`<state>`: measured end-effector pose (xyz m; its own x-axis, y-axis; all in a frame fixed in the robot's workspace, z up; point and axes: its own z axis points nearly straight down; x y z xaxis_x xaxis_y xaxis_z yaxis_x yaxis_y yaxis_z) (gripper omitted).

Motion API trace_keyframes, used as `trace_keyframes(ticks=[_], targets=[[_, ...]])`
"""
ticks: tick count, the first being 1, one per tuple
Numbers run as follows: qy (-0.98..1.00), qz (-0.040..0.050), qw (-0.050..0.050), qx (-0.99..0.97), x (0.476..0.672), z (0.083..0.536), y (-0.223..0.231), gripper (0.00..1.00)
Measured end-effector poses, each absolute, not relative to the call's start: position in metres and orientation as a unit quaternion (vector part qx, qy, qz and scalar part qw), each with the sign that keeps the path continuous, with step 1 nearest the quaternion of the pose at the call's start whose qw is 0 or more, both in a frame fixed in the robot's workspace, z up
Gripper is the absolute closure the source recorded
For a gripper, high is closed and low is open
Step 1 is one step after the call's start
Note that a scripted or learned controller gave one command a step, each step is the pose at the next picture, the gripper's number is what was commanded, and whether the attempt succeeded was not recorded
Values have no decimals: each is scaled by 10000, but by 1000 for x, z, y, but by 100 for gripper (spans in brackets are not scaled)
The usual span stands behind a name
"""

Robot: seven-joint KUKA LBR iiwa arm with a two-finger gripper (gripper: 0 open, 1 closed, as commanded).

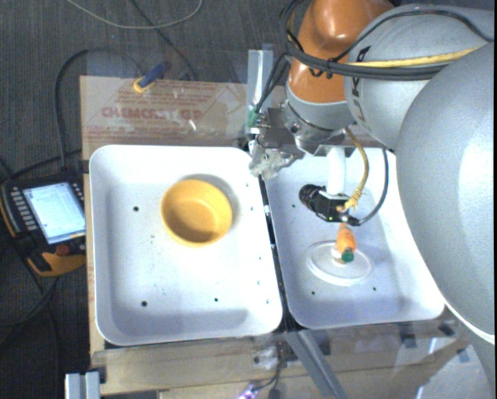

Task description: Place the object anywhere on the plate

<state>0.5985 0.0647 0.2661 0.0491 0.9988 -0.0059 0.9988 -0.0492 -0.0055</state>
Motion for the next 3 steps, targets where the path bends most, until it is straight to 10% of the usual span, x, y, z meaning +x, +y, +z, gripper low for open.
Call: trace_keyframes(ticks=[1,3], targets=[[7167,-43,-12,6974,558,224,11,100],[3416,-49,8,9398,519,181,86,100]])
